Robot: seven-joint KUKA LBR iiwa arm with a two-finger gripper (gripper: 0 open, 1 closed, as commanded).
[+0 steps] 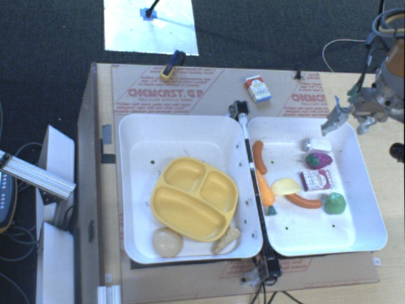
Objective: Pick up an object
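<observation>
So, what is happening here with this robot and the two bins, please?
A robot arm is reaching in from the right, and its pincer hangs above the far right corner of the right bin, holding nothing that can be seen. That bin contains small toy foods: a purple eggplant, a green piece, a carrot, two sausages and a small red packet. The left bin holds a yellow divided tray. Nothing is picked up yet.

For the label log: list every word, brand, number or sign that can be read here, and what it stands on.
"CHEMCAST GP", red print on the brown protective sheet under the bins; it repeats at other angles, partly cut off.
Finer red print under each logo: too small to read.
Small red-and-white box on the sheet: print blurred, unreadable.
Red-and-white packet in the right bin: print blurred, unreadable.
</observation>
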